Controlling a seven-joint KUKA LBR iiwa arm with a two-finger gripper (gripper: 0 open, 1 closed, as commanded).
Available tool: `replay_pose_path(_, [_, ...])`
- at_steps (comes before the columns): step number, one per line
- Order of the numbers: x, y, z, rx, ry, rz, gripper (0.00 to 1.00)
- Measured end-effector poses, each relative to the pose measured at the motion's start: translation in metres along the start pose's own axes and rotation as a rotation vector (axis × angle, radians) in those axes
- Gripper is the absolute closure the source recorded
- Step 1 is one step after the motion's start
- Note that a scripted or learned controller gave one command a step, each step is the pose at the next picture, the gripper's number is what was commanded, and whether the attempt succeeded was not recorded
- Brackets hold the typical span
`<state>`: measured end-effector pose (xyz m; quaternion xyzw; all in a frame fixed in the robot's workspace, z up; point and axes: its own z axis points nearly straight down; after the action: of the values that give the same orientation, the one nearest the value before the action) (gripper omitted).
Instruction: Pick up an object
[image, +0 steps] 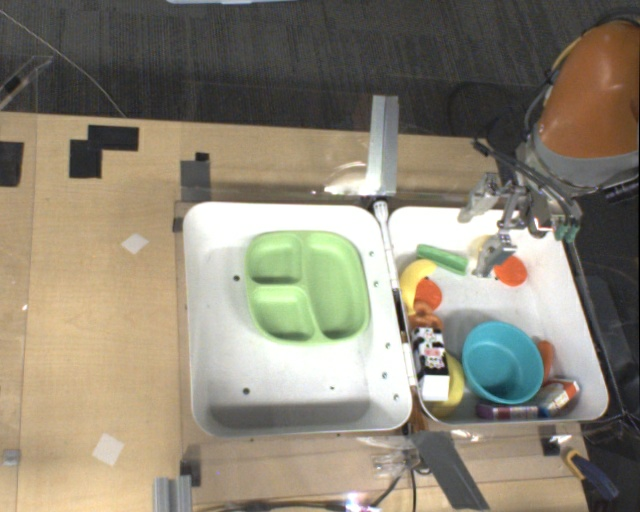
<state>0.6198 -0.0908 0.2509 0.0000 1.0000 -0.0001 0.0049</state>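
The wooden surface (90, 330) carries two white bins side by side. The left bin (215, 300) holds a green divided plate (305, 285) near its centre. The right bin (580, 330) is crowded: a teal bowl (502, 362) toward five o'clock, a yellow banana-like piece (416, 272) at nine o'clock, a green stick (442, 259) toward eleven, a small black-and-white carton (430, 350) along the left wall, and markers (520, 408) along the six o'clock edge.

The arm (590, 90) reaches in from two o'clock, its hand (497, 255) low over the right bin's twelve o'clock area, just beside a small orange-red object (511, 271). Whether the hand is wide or narrow I cannot tell.

No object is visibly held. The likeliest target is that orange-red piece or the green stick. The risk, as I judge it, is crowding: closely packed neighbours could be nudged, or a small rounded piece could slip away against the bin wall.
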Motion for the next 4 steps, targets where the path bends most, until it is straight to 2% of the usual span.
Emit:
replay_pose_path(1, [-0.026, -0.031, 0.156, 0.002, -0.007, -0.079, 0.0])
replay_pose_path(2, [0.026, -0.059, 0.157, 0.002, -0.017, 0.053, 0.0])
replay_pose_path(3, [0.076, -0.058, 0.156, -0.01, -0.023, 0.203, 0.0])
replay_pose_path(4, [0.104, -0.001, 0.155, 0.011, -0.018, 0.186, 0.0])
